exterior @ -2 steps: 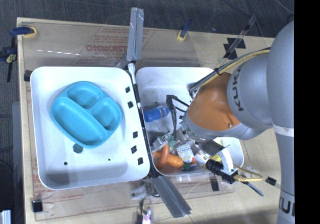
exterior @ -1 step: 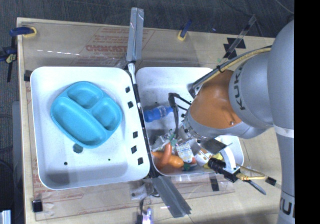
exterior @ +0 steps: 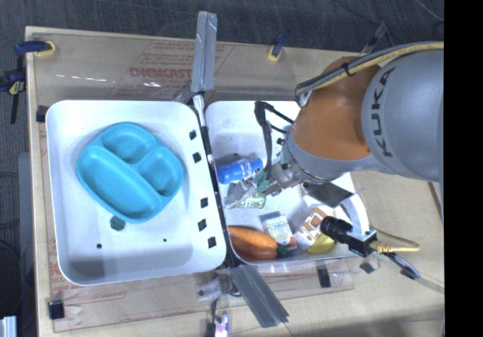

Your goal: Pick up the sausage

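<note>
The arm (exterior: 377, 117) reaches from the right over the right bin (exterior: 226, 118), and its gripper (exterior: 260, 185) is low in the middle of this bin, just beside a blue bottle (exterior: 238, 170) and over some shiny wrapped thing; I cannot tell if the hand is released or clenched. The sausage (exterior: 253, 242), orange-brown, lies at the near edge of the right bin, apart from the gripper, next to a small packet (exterior: 276, 225) and a yellow piece (exterior: 322, 246). In the left bin (exterior: 83, 264) lies a blue divided plate (exterior: 132, 170).
</note>
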Controlling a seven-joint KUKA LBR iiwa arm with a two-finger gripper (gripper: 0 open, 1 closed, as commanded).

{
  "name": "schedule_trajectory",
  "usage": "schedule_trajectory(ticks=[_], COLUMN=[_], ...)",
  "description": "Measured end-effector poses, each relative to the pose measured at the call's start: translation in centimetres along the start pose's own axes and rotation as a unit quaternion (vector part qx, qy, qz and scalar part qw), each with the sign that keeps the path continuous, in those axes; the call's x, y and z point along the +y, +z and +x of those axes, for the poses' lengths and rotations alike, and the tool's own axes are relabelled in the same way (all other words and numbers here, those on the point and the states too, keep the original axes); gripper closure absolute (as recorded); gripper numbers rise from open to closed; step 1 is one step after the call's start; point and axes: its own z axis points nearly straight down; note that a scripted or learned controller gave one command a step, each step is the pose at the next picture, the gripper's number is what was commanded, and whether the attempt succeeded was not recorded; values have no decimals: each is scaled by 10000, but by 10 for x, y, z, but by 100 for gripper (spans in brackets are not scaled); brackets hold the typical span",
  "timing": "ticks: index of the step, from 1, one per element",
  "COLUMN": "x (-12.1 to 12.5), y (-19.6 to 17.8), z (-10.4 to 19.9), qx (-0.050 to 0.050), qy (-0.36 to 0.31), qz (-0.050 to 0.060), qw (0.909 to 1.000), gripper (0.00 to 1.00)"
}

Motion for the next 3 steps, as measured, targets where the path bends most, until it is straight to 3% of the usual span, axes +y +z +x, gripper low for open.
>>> schedule_trajectory(ticks=[1,2,3], x=[-35,-51,-22], y=[75,-162,-29], z=[-90,-136,-59], qx=[7,-15,5], qy=[-340,-482,-300], qz=[15,-6,12], qw=[9994,9988,9995], gripper=[100,100,100])
